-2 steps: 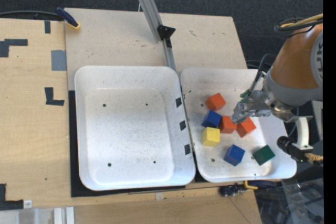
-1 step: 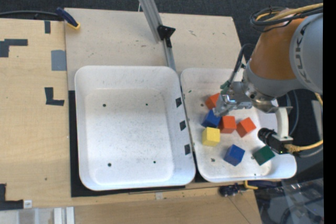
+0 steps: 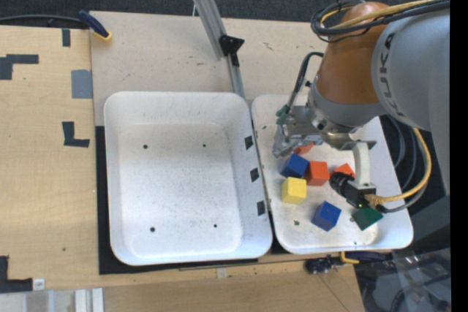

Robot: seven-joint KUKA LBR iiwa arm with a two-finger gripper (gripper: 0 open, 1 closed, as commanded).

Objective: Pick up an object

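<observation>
My gripper (image 3: 290, 145) hangs low over the upper left part of the right bin (image 3: 392, 230), under the grey and orange wrist. Right below it lies a blue block (image 3: 295, 166), touching or nearly touching the gripper's tip. An orange block (image 3: 318, 172) sits beside that blue one, and a yellow block (image 3: 295, 190) lies just in front of it. A second blue block (image 3: 327, 215) and a green block (image 3: 368, 216) rest nearer the bin's front. A small orange piece (image 3: 344, 170) shows beside the arm's cable fitting. The arm hides the bin's back half.
The left bin (image 3: 175, 179) stands beside the right one, their rims meeting at a ridge (image 3: 256, 172). A slanted metal pole (image 3: 208, 4) crosses the bench behind the bins. Cables (image 3: 409, 186) loop along the right bin's far side.
</observation>
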